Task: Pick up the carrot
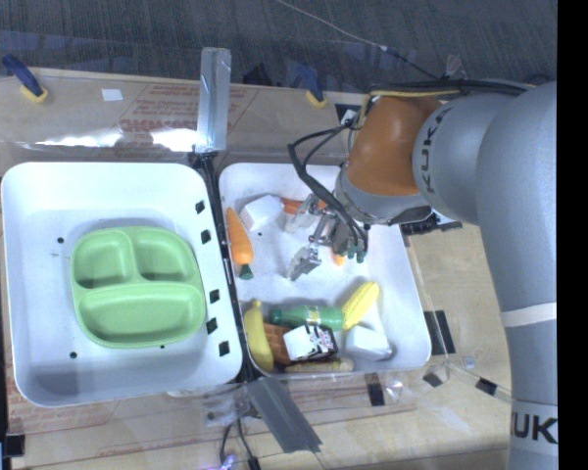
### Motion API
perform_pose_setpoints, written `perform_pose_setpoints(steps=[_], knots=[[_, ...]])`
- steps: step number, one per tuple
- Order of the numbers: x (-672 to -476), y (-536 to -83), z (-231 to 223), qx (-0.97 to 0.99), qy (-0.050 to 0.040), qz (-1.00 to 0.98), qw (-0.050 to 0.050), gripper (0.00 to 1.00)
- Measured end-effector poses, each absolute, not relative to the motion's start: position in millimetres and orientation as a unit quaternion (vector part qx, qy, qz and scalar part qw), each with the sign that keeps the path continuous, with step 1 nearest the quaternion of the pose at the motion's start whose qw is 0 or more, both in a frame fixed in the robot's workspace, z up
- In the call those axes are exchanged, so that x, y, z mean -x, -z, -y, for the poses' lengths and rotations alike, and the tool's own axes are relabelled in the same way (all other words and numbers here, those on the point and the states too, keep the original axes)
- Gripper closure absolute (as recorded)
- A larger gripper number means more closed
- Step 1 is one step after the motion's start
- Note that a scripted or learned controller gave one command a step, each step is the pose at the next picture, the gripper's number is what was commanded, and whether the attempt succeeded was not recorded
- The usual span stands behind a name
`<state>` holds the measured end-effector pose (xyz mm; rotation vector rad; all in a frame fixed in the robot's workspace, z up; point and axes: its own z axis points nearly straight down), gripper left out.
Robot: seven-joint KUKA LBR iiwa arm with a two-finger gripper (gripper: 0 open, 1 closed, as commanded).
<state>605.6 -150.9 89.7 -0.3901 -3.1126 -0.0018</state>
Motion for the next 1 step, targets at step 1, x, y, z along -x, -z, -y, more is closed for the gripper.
perform_pose_setpoints(steps=[1], knots=[[-579.7, -91.2, 90.3, 0.253, 0.0005, 0.967, 0.002, 0.0]])
